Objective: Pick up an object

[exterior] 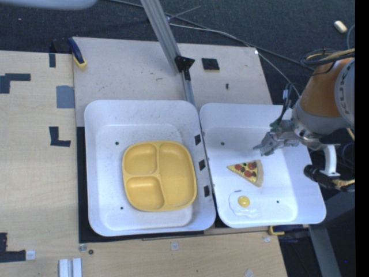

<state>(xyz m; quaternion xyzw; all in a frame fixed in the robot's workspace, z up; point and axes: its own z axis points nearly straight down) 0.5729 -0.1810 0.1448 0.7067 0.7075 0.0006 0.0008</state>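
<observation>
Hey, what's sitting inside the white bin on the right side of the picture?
Inside the right bin lie a toy pizza slice and, nearer the front edge, a toy fried egg, apart from each other. The gripper hangs over the bin's back part, covering some floor there.

Glossy yellow plastic tray (159, 175) in smooth white plastic bin (98, 154), pale wood bench (34, 172)
</observation>
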